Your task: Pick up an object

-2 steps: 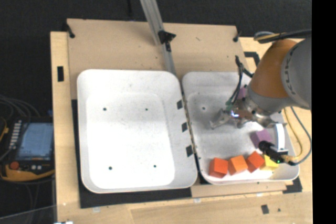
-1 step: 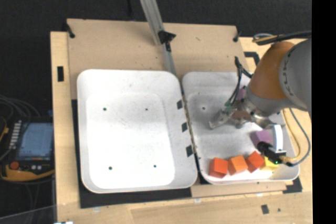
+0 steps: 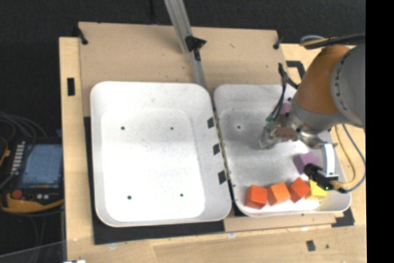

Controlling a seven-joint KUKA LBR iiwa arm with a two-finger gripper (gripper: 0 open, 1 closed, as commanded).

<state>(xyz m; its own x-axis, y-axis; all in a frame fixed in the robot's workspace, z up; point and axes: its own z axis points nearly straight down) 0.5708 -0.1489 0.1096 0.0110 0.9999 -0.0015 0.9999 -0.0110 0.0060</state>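
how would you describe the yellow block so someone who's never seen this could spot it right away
Look in the right-hand white bin, along its near edge, where a row of small blocks lies. The yellow block sits at the right end of that row, beside the orange blocks; it is the only yellow one.

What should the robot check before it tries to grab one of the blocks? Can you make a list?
1. Blocks in the right bin: ok, orange blocks line its near edge.
2. Yellow block and purple block easy to reach: cannot tell, the arm partly covers them.
3. Gripper over a block: not ok, it sits above bare bin floor.
4. Gripper holding something: cannot tell.
5. Left bin out of the way: ok.
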